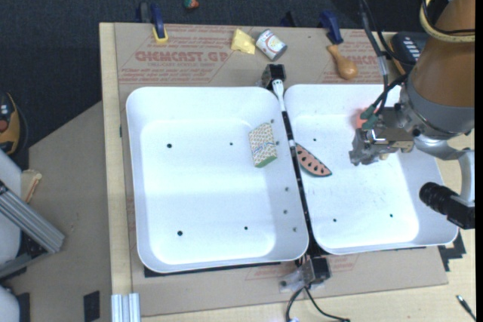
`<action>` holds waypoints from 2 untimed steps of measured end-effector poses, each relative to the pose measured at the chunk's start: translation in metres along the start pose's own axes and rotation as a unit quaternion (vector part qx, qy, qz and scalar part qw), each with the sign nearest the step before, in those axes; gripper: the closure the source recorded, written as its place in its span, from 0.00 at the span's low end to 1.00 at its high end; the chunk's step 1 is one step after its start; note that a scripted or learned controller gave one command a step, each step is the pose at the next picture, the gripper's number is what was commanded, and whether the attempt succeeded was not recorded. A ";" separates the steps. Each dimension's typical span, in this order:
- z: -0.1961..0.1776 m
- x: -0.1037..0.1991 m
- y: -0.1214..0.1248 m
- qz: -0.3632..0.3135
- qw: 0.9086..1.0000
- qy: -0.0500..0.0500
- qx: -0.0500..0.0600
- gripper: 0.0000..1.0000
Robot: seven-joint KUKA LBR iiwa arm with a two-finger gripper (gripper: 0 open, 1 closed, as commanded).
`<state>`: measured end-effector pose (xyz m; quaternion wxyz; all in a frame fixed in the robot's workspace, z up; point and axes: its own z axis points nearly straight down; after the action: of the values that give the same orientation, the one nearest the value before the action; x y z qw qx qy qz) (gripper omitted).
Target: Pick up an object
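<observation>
A watermelon-slice toy (312, 162), red with dark seeds, lies in the right bin (362, 230) close to its left wall. A small patterned box (263, 144), green and white, rests in the left bin (204, 237) near its right wall. My gripper (364, 153) hangs over the middle of the right bin, to the right of the watermelon slice and apart from it. A small red-and-green bit (365, 118) shows just above the gripper, beside the wrist; what it is I cannot make out.
On the board behind the bins lie a yellow wedge (243, 42), a small white box (271, 44) and a tan wooden piece (343, 62). Blue clamps (158, 20) hold the board's back edge. A black camera mount (275, 76) sits between the bins.
</observation>
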<state>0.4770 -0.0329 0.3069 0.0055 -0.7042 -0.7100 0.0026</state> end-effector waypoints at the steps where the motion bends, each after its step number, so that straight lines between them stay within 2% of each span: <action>1: -0.091 -0.025 0.021 0.004 1.000 -0.003 -0.012 1.00; 2: -0.057 -0.075 0.000 0.007 1.000 -0.002 -0.004 1.00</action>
<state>0.4780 -0.1083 0.3640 0.0013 -0.7092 -0.7050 0.0015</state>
